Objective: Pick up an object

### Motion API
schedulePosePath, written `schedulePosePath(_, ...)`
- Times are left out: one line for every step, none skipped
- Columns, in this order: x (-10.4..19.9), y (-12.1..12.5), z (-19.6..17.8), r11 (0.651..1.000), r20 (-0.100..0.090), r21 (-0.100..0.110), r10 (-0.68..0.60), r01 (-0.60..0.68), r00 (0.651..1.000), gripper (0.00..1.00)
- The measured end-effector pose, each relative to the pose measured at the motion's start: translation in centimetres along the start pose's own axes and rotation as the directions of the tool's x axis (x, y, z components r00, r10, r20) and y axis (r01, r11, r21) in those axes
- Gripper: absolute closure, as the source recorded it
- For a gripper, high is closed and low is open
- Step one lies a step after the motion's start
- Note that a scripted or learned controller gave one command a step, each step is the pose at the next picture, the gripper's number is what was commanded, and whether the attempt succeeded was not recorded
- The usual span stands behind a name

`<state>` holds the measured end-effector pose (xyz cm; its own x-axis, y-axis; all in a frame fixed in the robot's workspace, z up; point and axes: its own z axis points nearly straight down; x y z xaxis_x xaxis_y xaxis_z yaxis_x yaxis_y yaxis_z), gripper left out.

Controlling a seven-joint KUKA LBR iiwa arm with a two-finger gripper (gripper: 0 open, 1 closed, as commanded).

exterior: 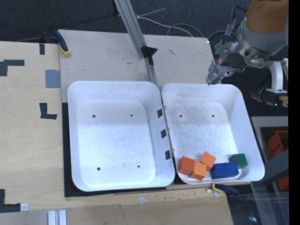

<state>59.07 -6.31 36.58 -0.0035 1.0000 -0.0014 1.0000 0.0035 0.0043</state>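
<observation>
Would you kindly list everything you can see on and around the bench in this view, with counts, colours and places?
Orange blocks: three, orange, clustered at the near edge of the right bin.
Blue block: one, blue, right of the orange ones, same bin.
Green block: one, dark green, behind the blue block's right end.
Right bin: one, white, holding all the blocks.
Left bin: one, white, beside the right bin.
Metal rail: one, silver, slanting down to between the bins.
Clamp: one, blue and yellow, far left corner of the board.
Arm: one, orange band over grey, upper right.
Gripper: one, above the right bin's far rim, nothing seen in it.
</observation>
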Motion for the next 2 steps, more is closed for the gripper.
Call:
schedulePosePath(2.8,-4.6,11.8,1.000,-0.002,0.016,0.002,-0.002,1.000,1.00)
schedulePosePath(6.9,-0.4,13.8,1.000,-0.001,0.006,-0.002,0.002,1.000,1.00)
